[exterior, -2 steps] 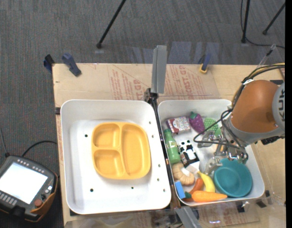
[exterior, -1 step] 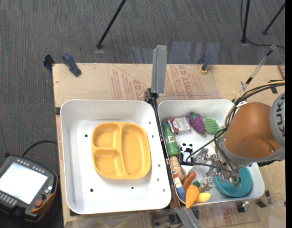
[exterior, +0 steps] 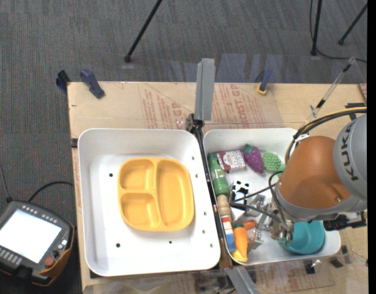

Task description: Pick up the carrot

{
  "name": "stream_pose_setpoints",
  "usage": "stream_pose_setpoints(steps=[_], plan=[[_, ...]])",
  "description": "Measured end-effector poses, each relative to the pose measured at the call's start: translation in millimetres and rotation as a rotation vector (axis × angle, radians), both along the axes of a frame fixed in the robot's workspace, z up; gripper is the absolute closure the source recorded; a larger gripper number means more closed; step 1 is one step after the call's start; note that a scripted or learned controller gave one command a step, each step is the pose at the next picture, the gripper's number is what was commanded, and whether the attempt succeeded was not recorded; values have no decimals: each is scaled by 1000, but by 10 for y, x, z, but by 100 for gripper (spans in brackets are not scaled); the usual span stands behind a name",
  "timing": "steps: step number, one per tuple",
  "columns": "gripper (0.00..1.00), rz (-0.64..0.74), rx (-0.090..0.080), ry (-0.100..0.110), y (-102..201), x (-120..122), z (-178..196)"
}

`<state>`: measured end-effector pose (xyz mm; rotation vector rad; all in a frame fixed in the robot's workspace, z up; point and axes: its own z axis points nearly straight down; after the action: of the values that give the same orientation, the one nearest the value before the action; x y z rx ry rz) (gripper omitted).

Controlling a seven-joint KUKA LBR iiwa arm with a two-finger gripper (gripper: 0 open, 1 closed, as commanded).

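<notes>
Grey carpet lies behind and to the left of a plywood bench, with dark stand legs crossing the floor at the top.

Left bin: white, shallow, the larger item on the bench. It holds a yellow divided plate with three compartments, lying flat near the middle.

Right bin: white, touching the left bin along a shared edge. Much of its right half is covered by the arm, whose orange band and grey casing reach in from the right.

Handheld control screen: on the carpet at lower left, orange-trimmed, cable attached.

Contents of right bin, largest first: teal cup at the lower right, partly under the arm; green bottle along the left wall; striped wooden stick below the bottle; red-labelled packet near the top; purple grape bunch beside it; green knobbly toy to the right of the grapes; black-and-white spotted piece mid-bin.

Carrot: orange, near the bin's lower left corner, just right of the striped stick, lying on the bin floor.

Gripper: metal parts sit low over the bin between carrot and teal cup, near the carrot. Whether its fingers are spread or closed cannot be told.
</notes>
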<state>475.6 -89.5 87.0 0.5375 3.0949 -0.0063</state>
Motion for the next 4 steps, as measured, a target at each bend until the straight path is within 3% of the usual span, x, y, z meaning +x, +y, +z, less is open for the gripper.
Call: stream_pose_setpoints(steps=[1,2,3,4], plan=[[0,370,5,2,78,2,-2],[0,371,5,2,79,2,-2],[100,373,1,-2,71,20,105],[100,290,-3,-15,-489,119,1473]])
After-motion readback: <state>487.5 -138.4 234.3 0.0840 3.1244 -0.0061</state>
